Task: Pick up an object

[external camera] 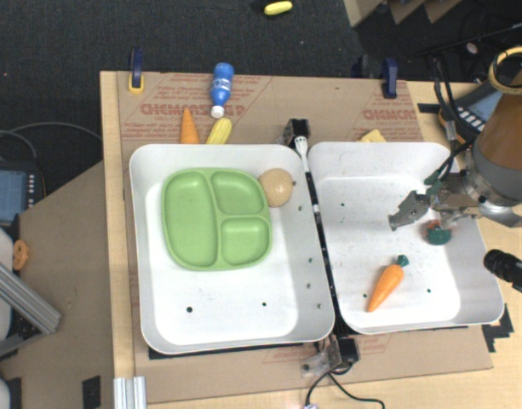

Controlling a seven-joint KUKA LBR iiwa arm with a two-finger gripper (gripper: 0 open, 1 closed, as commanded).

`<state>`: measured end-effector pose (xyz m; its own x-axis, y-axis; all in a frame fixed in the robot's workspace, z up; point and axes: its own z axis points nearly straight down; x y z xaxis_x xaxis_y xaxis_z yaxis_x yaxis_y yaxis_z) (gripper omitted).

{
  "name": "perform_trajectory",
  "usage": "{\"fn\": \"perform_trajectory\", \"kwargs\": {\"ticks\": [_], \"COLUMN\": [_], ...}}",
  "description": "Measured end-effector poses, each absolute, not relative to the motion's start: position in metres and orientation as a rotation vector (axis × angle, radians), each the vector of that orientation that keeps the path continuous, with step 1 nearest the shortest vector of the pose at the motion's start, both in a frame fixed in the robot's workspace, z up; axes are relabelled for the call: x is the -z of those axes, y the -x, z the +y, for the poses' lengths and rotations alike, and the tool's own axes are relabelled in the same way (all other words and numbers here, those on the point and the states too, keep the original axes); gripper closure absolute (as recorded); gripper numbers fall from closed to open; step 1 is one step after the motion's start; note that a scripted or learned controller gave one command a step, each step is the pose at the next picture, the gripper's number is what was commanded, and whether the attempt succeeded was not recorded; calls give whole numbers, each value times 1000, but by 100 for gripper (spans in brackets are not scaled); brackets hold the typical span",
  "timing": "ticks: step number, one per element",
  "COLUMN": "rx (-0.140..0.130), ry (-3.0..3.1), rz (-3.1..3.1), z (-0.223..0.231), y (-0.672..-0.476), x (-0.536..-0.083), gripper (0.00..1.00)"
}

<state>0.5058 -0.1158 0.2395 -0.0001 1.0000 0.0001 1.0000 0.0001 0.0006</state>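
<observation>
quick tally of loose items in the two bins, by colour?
Green: 2 — divided plate, small green piece by the gripper
Orange: 1 — toy carrot
Tan: 1 — round ball
Total: 4

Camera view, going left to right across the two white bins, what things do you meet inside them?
Green divided plate → tan ball at the plate's upper right → toy carrot → claw → small red and green toy under the arm.
</observation>
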Motion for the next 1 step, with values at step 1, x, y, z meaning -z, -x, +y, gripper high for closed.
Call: {"fn": "perform_trajectory", "kwargs": {"ticks": [1], "rx": [5], "ry": [-2230], "rz": [2219], "z": [-142], "y": [-477], "x": [-78], "gripper": [0]}}
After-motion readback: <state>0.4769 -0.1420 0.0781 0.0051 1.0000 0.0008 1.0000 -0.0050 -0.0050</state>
